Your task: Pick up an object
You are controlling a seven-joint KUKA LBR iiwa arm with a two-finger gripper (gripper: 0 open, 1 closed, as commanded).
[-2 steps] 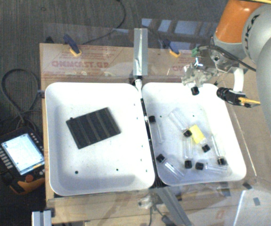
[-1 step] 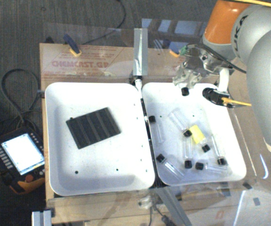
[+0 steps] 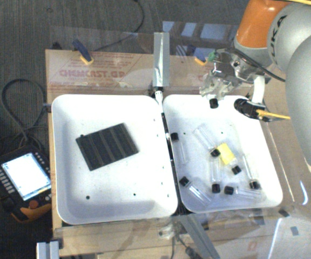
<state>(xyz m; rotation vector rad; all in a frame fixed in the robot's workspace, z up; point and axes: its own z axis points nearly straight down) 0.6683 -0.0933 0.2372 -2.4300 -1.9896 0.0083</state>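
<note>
1. Claw point(image 3: 214, 93) poised over the far edge of the right bin point(image 3: 274, 185), hung from the grey arm point(image 3: 301, 53) with its orange band point(image 3: 255, 23), reaching in from the right.
2. Cannot tell whether spread or pressed together; nothing seen pinched between the tips.
3. Just below the claw, a small black cap point(image 3: 214, 103) near the bin's far rim, belonging either to a tube or to the tool itself: unclear.
4. To its right, a black fitting point(image 3: 244, 106) with a yellow cable point(image 3: 274, 115) running off to the right.
5. Farther down in the right bin, several clear tubes with black caps point(image 3: 216, 152) scattered across the floor, some lying crosswise over one another.
6. Among them, a small yellow block point(image 3: 226, 154), touching the tubes near the bin's middle.
7. More black caps along the near side point(image 3: 229, 190) and one by the left wall point(image 3: 183, 182).
8. Left bin point(image 3: 69, 198) alongside, touching the right one, holding a dark ribbed flat panel point(image 3: 107, 145) lying tilted near its centre.
9. Beyond the bins, a brown board point(image 3: 101, 69) on the bench, with a blue clamp point(image 3: 81, 48) at its far edge.
10. Off the bench to the left, a handheld pendant point(image 3: 20, 177) with a lit screen.
</note>
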